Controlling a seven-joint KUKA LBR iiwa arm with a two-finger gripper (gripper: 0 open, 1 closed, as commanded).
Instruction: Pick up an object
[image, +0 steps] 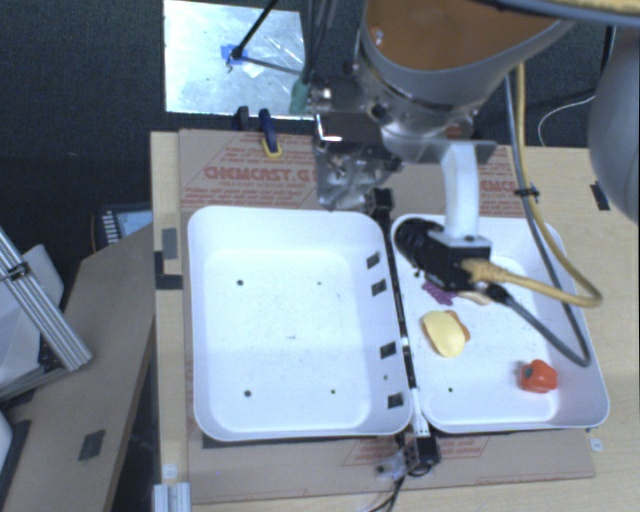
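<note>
Claw (350, 188) hangs blurred by the far rim of the left bin (285, 211); spread or pressed, cannot tell.

The left white bin (290, 330) and right white bin (480, 398) lie side by side on printed brown cardboard (245, 172), a blue clamp (264, 124) at its far edge

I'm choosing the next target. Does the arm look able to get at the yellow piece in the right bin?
Likely yes: the yellow piece lies uncovered in the right bin, apart from the orange piece.
</note>
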